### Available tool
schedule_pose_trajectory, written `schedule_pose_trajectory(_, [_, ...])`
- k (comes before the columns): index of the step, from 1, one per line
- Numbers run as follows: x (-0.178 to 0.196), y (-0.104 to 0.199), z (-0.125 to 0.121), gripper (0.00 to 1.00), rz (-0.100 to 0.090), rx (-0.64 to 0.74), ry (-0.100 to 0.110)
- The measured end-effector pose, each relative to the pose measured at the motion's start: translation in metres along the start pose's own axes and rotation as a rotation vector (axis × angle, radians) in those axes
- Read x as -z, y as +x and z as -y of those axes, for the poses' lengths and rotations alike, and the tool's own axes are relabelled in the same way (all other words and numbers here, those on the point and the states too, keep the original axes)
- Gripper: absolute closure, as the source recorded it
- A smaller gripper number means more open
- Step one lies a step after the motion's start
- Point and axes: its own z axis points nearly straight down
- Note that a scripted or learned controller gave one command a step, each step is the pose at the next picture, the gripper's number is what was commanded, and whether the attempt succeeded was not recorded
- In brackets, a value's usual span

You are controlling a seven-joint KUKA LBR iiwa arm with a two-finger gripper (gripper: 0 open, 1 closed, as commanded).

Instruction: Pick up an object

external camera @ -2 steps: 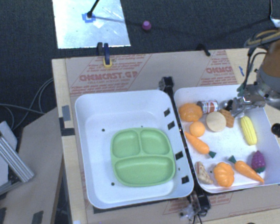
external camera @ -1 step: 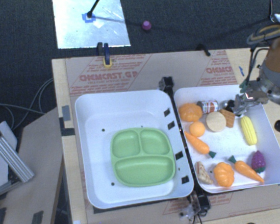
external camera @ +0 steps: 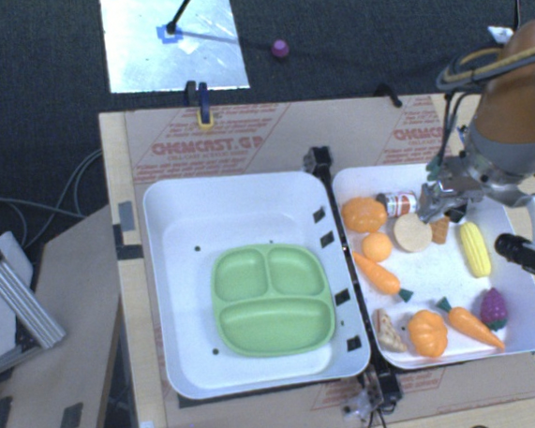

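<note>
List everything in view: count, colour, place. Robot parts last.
bins: 2, white, side by side on the bench
tray: 1, green, left bin
carrots: 2, orange, right bin
corn: 1, yellow, right bin
grapes: 1, purple, right bin's near right corner
pumpkin: 1, orange, right bin's near edge
can: 1, red and white, right bin's far side
disc: 1, tan, right bin
arm: 1, grey and orange, over the right bin
gripper: 1, above the disc

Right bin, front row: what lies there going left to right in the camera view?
Sandwich wedge → orange pumpkin → carrot → purple grapes.
</note>
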Motion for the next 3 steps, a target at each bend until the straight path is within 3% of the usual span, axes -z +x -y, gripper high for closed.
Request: schedule_pose_trajectory(3, [-0.018, 0.159, 0.045, 1.00, -0.001, -0.001, 0.002])
